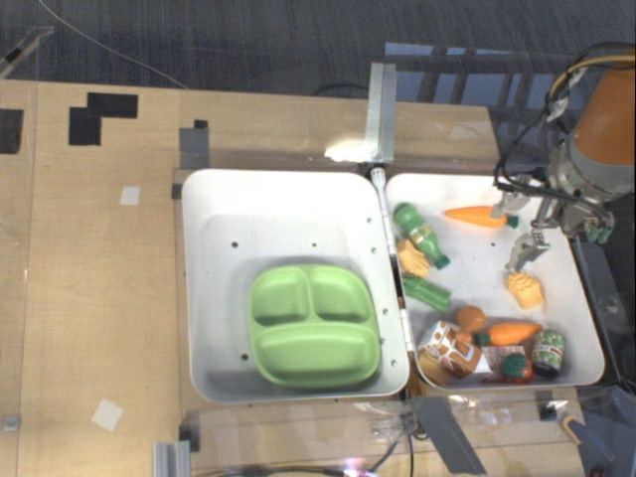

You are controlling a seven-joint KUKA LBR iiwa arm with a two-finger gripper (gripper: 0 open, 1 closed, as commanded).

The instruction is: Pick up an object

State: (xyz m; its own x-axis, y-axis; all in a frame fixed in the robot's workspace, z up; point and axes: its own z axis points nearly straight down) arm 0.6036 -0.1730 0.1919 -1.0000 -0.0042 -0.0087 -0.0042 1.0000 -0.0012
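Note:
The right bin (467, 192) holds several toy foods. An orange carrot (475, 217) lies near its back. A green bottle (417, 232), a yellow piece (410, 258) and a green cucumber (425, 292) lie along its left wall. A small yellow chunk (526, 288) sits toward the right. My gripper (518, 230) hangs low over the bin's right side, between the carrot's green end and the yellow chunk. Its fingers (527, 250) stand open with nothing between them.
At the right bin's front lie a brown ball (470, 317), a second carrot (515, 334), a printed packet (452, 354), a red fruit (514, 368) and a small can (548, 351). A green divided plate (313, 324) sits in the left bin (229, 217). Dark cables (522, 152) hang by the wrist.

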